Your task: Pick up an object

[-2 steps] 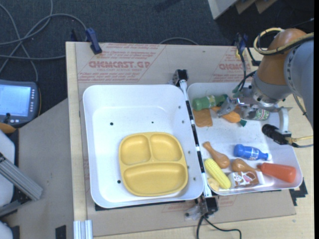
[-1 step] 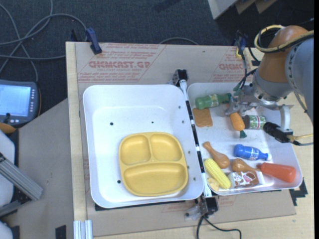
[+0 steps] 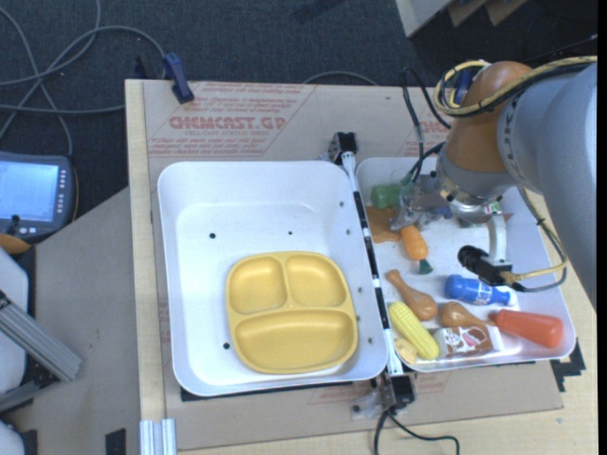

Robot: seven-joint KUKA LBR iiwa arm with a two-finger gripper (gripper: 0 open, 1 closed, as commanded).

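In the right bin, toward its upper left corner, we see the tool lowered among a scatter of toy foods, reaching in on the grey arm from the right. The thing nearest to it is a small orange carrot, short and stubby. It lies tilted on the white floor just below the tool's tip, close enough that we cannot say whether the two touch. From this angle we cannot tell whether the tool is apart or together, and we see nothing clearly gripped in it. A green piece sits just to the tool's left against the bin's wall, and a flat brown piece lies below that, beside the carrot. Lower in the same bin we find a tan drumstick and a yellow corn cob. There too lie a blue bottle, a printed packet and a red-orange item near the right corner. The left bin holds a yellow divided plate lying flat toward its near side. Both bins rest side by side, touching along their inner rims, on the pale board of the surface.
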